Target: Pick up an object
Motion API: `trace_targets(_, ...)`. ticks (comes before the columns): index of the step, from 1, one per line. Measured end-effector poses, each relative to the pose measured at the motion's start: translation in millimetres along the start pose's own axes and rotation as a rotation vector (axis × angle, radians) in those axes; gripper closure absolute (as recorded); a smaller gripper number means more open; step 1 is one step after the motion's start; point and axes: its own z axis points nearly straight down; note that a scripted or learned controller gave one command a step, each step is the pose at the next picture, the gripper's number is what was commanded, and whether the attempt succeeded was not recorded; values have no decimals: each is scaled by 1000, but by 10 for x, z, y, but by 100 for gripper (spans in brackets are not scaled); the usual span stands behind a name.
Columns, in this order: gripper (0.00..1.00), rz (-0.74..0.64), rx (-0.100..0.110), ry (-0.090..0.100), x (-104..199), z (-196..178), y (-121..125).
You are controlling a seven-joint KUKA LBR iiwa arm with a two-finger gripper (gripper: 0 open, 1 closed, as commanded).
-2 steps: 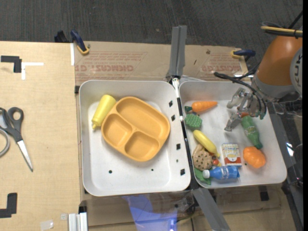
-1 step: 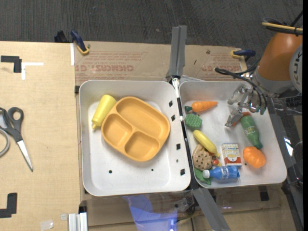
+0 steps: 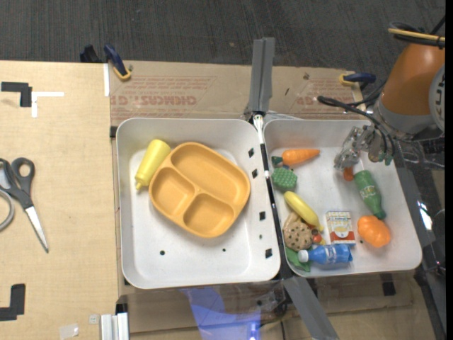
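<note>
One arm reaches in from the right, its fingers (image 3: pixel 348 159) low over the right bin (image 3: pixel 407 261); their grip state unclear.

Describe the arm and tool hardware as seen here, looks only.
Arm: rounded orange band over a grey wrist section, black cables looping beside it. Tool: small, silvery-grey metal, with dark wiring bunched just above. No readable markings at this resolution.

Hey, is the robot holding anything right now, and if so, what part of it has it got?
It cannot be told. The pincer is low in the right bin, above a small red object beside the green bottle, but no object shows between its tips.
</note>
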Motion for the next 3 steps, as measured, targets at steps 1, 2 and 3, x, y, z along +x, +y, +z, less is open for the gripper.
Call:
trace_targets(1,100,213,1,8,171,-1030,313)
trace_targets(2,100,175,0,11,815,110,-106)
trace_targets(3,0,175,1,12,816,111,-105)
